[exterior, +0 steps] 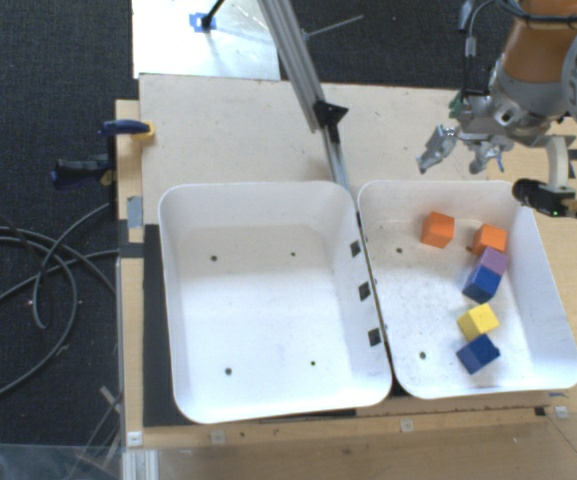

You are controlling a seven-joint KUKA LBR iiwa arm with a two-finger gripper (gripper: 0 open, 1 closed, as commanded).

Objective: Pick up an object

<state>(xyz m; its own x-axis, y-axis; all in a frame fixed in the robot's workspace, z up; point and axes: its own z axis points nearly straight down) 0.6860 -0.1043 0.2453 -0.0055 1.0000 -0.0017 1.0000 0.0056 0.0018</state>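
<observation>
gripper (460, 155) open, nothing held | above right bin (558, 308) back rim | blocks (480, 286) inside

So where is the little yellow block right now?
The small yellow cube lies in the right-hand shallow white bin, toward its right side, between a blue and purple block behind it and a dark blue cube in front.

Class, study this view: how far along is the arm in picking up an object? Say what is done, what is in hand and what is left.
Done: nothing lifted. The six blocks, among them the orange block and yellow block, all lie in the right bin. In hand: nothing; the tool hangs open above the bin's far rim. Left: descend, close on a block and lift it.
</observation>
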